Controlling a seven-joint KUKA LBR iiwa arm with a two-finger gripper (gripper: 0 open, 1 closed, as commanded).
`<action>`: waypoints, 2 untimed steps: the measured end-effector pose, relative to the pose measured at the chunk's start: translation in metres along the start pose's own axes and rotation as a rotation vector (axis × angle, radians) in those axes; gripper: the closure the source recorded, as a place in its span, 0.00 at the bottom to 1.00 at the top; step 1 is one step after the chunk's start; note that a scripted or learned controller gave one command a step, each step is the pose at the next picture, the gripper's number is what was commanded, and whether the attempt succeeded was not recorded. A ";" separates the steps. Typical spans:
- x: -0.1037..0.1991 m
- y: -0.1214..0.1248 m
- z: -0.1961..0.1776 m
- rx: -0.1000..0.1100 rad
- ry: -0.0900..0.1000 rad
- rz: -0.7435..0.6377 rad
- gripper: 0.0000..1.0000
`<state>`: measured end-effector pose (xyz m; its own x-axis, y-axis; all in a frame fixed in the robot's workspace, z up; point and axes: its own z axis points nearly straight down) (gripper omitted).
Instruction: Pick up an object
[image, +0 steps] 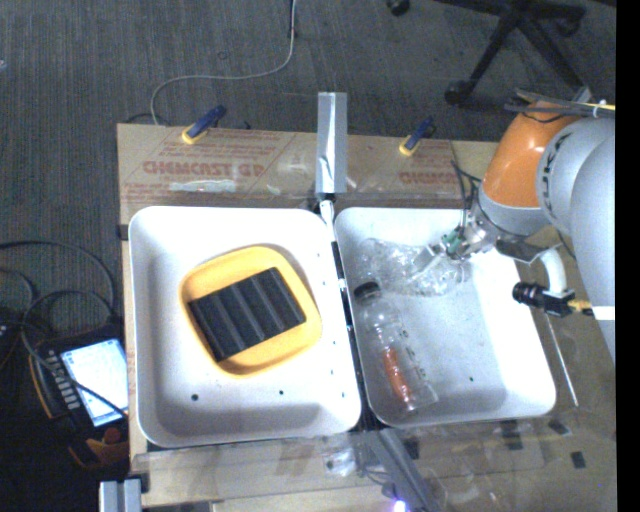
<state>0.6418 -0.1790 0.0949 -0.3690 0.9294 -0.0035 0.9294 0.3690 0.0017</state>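
Two white bins sit side by side on the bench. Left bin (150, 300): a yellow tray (205, 278) with a black ribbed insert (247, 313) lies near its centre. Right bin (520, 375): a clear plastic bottle (392, 358) with a black cap (366, 291) lies along the left wall, cap toward the far edge, with something orange-red showing inside it. Crumpled clear plastic (400, 265) lies by the far edge. The gripper (456, 243) sits at the right bin's far right corner, just beside the crumpled plastic; contact is unclear. Whether the pincer is apart or together cannot be told. Two blue-and-yellow clamps (203, 123) hold the cardboard's far edge.
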 end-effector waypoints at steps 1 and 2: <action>-0.001 0.002 -0.013 -0.006 -0.006 0.000 1.00; 0.099 0.042 -0.105 0.000 0.002 -0.014 1.00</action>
